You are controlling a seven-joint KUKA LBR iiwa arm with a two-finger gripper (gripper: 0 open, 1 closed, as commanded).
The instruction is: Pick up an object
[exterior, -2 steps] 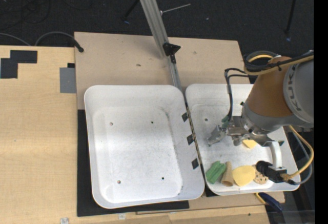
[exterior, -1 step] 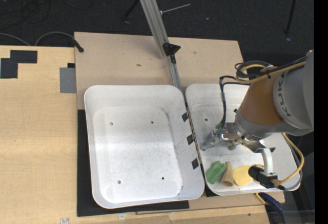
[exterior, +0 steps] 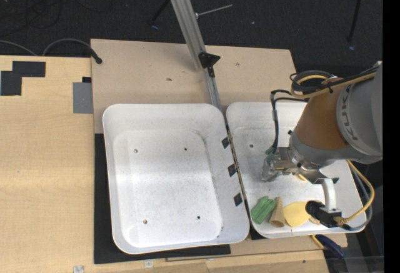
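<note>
Camera view, hand (exterior: 270,172) low in right bin (exterior: 250,125)

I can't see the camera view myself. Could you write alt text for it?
Seen from above, a grey and orange robot arm reaches into the right-hand bin of two white bins, its gripper low over the bin floor. A green object, a tan piece and a yellow object lie at that bin's near edge.
</note>
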